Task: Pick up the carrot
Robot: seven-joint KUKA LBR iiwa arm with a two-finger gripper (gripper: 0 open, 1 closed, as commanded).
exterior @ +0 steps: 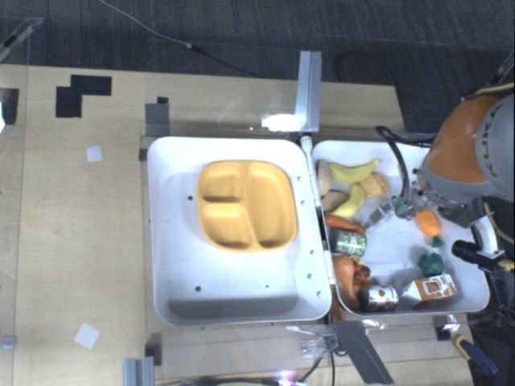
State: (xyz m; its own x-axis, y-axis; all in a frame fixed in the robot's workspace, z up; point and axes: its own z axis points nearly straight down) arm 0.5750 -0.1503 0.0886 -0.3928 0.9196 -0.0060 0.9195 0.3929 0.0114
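A pale wooden counter (72,240) carries two shallow white bins side by side, their inner rims meeting at a narrow seam. The left bin (173,240) holds a yellow divided tray (244,204) set near its middle, with bare white floor all round it, widest along the near edge. The right bin (386,252) is crowded along its left wall: a banana (354,170) at the far end, a second yellow fruit (348,203) and a tan piece (372,186) just beside it, a red and green can (348,242) lower down, then a reddish-brown item (346,272) and a dark can (378,297) at the near left corner. A small orange carton (436,289) lies by the near rim, with a green toy (431,260) just above it. The middle of this bin's floor is open. The arm (467,147), grey with an orange band, reaches in over the right rim. Its tool (405,207) hangs low over the bin's right-hand part, and I cannot tell whether it is released or clenched. The carrot (429,222), orange with a stubby shape, lies just beside the tool on its right, close to the bin's right wall, under the arm's wrist.
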